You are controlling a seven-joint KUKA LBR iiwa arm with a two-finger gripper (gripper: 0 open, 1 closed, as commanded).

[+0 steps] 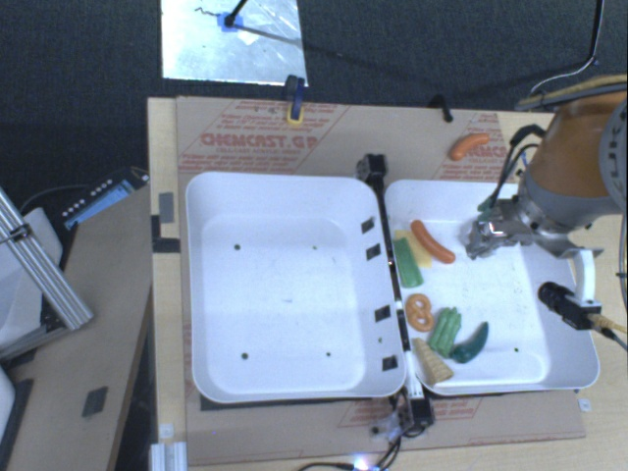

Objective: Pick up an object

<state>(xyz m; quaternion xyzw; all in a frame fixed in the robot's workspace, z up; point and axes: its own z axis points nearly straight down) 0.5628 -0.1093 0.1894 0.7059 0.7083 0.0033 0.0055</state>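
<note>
Sausage (pixel 433 241): target: the orange one lying aslant in the upper left part of my right bin (pixel 564 376), just left of my pincer and apart from it.
Pincer (pixel 483 235): hangs over the upper middle of the right bin, tip pointing left toward the sausage; at this angle I cannot tell how it is set, and nothing shows in its grasp.
Arm (pixel 579 165): mine reaches in from the right, orange band above the wrist, crossing the bin's far right corner.
Neighbours: a yellow piece (pixel 420 252) and a green stick (pixel 407 261) lie just left of the sausage, touching or nearly so, against the bin's left wall.
Lower group: pretzel (pixel 420 312), green bundle (pixel 446 329), dark green pepper (pixel 472 342) and tan cone (pixel 432 360) sit well below, out of the way.
Outside: a second sausage (pixel 469 146) rests on the cardboard beyond the bin.
Left bin (pixel 211 204): white, to the left of the divider.
How to do it well, as I judge: shift left until centred over the sausage's middle, turn to close across its narrow width, descend straight, and keep off the yellow piece.
Risk: I think a round, slanted thing may roll or squirt sideways if I pinch near an end.
</note>
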